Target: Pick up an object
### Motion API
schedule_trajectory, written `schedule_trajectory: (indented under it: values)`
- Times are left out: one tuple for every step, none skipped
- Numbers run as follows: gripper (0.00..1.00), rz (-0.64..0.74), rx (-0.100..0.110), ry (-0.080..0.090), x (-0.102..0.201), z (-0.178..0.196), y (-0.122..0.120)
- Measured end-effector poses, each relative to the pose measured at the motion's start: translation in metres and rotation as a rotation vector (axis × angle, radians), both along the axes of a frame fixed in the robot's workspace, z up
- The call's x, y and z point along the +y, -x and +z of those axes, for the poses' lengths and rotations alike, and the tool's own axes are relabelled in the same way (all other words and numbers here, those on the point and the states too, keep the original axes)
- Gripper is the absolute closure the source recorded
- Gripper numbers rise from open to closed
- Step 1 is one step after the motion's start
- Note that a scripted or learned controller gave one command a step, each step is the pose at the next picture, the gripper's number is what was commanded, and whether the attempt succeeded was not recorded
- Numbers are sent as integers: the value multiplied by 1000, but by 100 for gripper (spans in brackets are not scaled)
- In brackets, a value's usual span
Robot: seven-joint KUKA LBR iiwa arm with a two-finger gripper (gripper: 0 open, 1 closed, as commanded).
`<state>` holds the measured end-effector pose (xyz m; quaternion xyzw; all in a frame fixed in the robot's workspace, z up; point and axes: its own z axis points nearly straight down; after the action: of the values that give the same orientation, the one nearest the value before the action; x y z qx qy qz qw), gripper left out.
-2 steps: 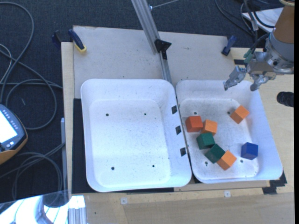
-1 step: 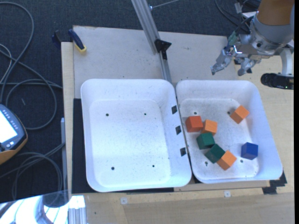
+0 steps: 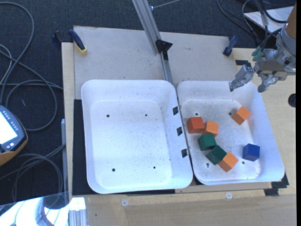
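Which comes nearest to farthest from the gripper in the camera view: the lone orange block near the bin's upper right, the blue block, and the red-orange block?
Measured from the gripper, which hangs over the right bin's upper right corner:
1. Lone orange block, just below the gripper.
2. Red-orange block, at the left of the cluster.
3. Blue block, near the bin's lower right; farthest, though not by much over the red-orange one.
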<state>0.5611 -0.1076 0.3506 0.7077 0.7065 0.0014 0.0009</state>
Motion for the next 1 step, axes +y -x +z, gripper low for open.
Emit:
schedule_trajectory:
  values:
    - [100, 3, 1, 0, 1, 7, -3]
